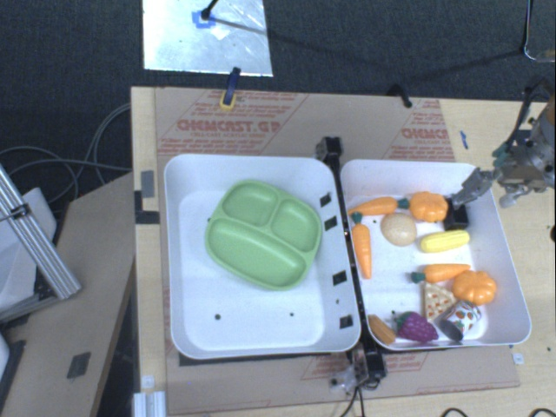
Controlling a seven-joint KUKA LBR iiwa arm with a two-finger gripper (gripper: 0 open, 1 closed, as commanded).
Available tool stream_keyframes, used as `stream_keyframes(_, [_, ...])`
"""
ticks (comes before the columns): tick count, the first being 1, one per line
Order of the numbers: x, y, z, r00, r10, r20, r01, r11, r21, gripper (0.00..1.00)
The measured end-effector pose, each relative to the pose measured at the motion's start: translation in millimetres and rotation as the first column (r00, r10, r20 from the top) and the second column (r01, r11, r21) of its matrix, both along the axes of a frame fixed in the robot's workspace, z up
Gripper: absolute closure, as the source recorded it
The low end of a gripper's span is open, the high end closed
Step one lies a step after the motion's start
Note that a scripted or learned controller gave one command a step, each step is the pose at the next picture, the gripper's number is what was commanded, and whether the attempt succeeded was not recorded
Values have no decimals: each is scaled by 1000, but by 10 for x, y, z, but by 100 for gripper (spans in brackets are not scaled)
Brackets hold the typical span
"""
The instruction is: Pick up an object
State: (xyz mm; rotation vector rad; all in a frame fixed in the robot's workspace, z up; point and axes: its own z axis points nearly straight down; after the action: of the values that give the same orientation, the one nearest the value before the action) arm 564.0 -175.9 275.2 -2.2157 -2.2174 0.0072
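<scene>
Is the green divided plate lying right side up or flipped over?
Right side up. The green divided plate lies flat in the left bin, and its three sunken compartments face upward with nothing in them.

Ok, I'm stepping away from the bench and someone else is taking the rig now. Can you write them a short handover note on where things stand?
Gripper: low at the far right part of the right bin, beside the orange pumpkin. Nothing visibly held between its fingers; open or shut cannot be told.
Right bin: three carrots, a beige ball, a yellow corn, a second pumpkin, a pizza slice, purple grapes.
Left bin: a green divided plate.
Done: arm has reached the toys.
Left: grasp and lift one object.
</scene>
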Motion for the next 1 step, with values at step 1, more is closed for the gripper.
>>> stream_keyframes(1, [19, 4, 54, 1000, 3, 10, -3, 1000, -2, 0])
